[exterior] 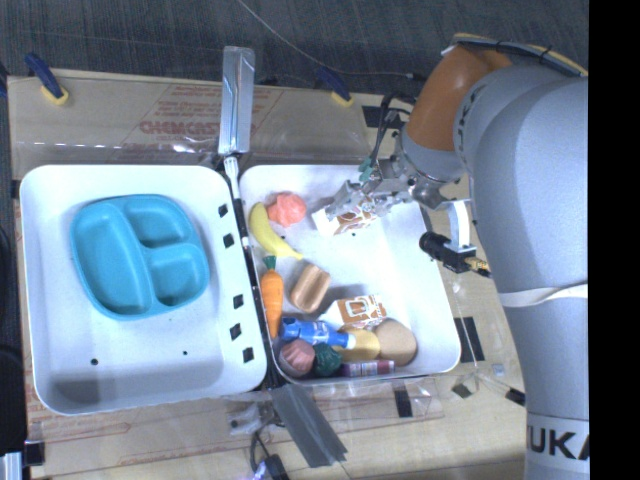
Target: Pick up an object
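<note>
My gripper [354, 206] reaches in from the right over the back part of the right bin [420, 268]. It is shut on a small white carton with orange-brown print [337, 220], which sticks out at a tilt from between the fingers. Just left of the carton lie a pink-orange ball [289, 208] and a banana [265, 230]. Toward the front of the bin are a carrot [273, 303], a tan bread roll [310, 286] and a small printed box [362, 311].
Several more items crowd the right bin's front edge: a blue bottle [315, 331], a brown potato [396, 340] and a green ball [327, 360]. The left bin [60, 368] holds a blue divided plate [140, 253]. A metal divider [236, 98] stands between the bins at the back.
</note>
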`<state>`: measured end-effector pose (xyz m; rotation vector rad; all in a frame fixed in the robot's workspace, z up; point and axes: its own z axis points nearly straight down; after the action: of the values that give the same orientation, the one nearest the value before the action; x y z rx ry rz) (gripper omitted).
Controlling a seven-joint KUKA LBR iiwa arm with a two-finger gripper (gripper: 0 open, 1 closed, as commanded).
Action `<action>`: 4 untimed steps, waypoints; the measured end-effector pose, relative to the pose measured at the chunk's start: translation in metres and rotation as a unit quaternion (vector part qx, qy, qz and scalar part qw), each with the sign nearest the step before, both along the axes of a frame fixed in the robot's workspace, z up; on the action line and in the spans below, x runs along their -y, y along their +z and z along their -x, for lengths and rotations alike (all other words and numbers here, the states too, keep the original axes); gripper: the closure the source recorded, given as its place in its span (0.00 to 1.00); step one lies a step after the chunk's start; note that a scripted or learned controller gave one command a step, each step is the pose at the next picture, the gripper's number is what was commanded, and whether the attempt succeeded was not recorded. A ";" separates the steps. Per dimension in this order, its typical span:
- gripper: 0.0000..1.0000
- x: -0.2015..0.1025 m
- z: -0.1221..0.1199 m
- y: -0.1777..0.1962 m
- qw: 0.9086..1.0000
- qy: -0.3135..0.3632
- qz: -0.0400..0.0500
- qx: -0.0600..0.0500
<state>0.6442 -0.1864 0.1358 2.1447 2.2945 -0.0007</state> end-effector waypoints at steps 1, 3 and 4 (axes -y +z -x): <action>0.00 -0.068 -0.021 -0.025 1.000 -0.023 0.006 0.015; 0.00 -0.135 -0.013 0.057 0.989 0.146 0.000 0.000; 0.00 -0.151 0.028 0.055 0.992 0.125 -0.001 -0.002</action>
<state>0.6163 -0.0350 0.1912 1.8423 2.5481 -0.0036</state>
